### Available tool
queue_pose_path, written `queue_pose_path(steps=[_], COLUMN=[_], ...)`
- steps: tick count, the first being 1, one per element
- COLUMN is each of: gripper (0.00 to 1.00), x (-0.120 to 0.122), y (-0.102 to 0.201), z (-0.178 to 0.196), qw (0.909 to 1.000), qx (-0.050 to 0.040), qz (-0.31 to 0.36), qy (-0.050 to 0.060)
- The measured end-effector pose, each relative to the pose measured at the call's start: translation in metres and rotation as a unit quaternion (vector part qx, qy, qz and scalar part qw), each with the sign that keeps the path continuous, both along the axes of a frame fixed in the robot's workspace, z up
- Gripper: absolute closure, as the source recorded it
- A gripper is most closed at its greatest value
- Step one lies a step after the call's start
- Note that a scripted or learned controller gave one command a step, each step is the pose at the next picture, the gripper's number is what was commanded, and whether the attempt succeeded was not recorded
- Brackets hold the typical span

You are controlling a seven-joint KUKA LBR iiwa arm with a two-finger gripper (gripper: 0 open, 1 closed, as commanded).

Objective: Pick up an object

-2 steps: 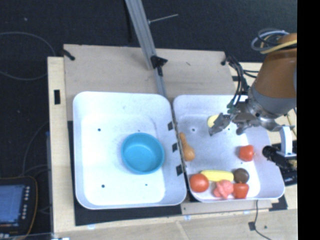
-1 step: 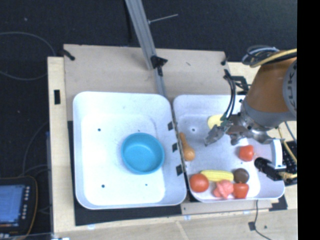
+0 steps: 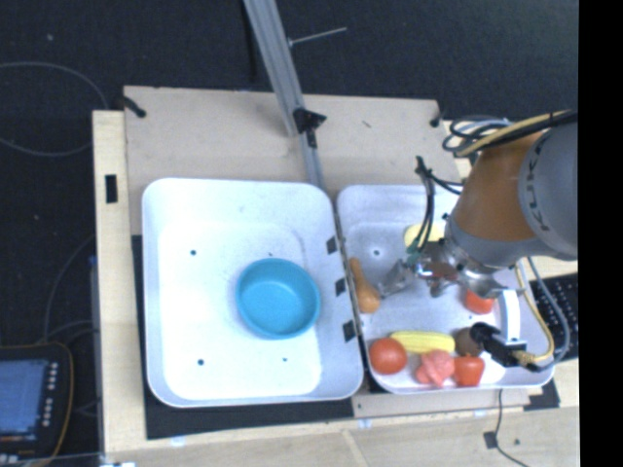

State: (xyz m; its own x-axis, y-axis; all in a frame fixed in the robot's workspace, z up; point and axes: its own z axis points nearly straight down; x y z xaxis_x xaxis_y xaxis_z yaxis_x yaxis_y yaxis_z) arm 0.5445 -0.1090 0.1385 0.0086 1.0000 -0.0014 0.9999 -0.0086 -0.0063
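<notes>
A grey robot arm with an orange band is reaching in from the right and hanging low over the right bin (image 3: 355, 207), its gripper (image 3: 414, 272) sitting just right of an orange carrot-like piece (image 3: 364, 290) that is lying against that bin's left wall. Whether the claw is spread or pressed together cannot be told from this slant, and nothing is showing between its tips. The carrot-like piece looks like the nearest candidate for picking, in my judgement. The risk lies in that wall: a claw coming down there could be striking the rim or pushing the piece tighter against it instead of closing round it. Further from the carrot-like piece, toward the bin's near edge, a red tomato (image 3: 387, 355), a yellow banana (image 3: 421, 341), a pink piece (image 3: 436, 368) and a small red piece (image 3: 469, 369) are crowding together, touching or nearly so, so a grab there could be catching two things or knocking one aside. The floor between the carrot-like piece and that cluster is offering the most open room. Left of the carrot-like piece, across the walls, the left bin (image 3: 175, 222) is holding a blue bowl (image 3: 278, 297) with bare floor all round it.
</notes>
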Motion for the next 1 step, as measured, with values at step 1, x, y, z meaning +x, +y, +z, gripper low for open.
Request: queue_pose_path(steps=[1], gripper=[0.0], x=[0.0026], y=[-0.0076], z=[-0.036], qw=[0.9999], qx=[-0.0079], qz=[0.0], qy=[-0.012])
